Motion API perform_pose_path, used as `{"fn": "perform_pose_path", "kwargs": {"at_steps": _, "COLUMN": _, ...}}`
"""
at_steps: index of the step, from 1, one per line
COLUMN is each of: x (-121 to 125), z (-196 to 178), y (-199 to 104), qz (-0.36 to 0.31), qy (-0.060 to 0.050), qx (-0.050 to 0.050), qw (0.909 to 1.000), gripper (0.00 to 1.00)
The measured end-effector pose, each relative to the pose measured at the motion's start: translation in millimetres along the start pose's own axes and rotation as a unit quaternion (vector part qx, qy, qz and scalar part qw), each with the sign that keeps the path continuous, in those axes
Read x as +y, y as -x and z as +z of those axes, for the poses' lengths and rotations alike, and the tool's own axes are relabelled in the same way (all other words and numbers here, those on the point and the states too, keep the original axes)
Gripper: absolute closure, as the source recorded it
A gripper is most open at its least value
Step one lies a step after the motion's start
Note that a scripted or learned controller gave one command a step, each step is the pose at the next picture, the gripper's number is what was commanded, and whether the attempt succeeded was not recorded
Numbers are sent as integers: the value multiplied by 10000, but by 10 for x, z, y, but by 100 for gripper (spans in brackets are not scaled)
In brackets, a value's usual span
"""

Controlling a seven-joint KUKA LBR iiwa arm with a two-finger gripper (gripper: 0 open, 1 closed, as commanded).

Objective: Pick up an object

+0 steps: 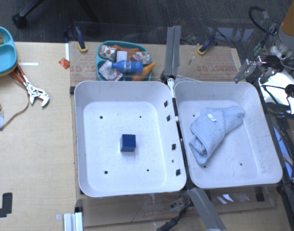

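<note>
tool (pixel 248 71) state unclear, above right bin's (pixel 267 177) far corner; small dark-blue cube (pixel 128 142) in left bin (pixel 89 177).

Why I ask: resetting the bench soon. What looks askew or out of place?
Nothing is spilled or damaged. The light blue folded cloth lies crumpled and slanted in the right white bin; the small dark blue cube sits squarely in the left white bin.
</note>
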State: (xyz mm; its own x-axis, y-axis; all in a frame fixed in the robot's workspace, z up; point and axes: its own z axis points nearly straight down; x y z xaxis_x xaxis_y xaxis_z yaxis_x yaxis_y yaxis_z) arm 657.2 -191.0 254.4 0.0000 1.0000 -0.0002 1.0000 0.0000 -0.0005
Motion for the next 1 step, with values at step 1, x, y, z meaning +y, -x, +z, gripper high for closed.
{"fn": "perform_pose_path", "kwargs": {"at_steps": 1, "x": 0, "z": 0, "y": 0, "qz": 0, "qy": 0, "qx": 0, "qw": 10000, "gripper": 0}}
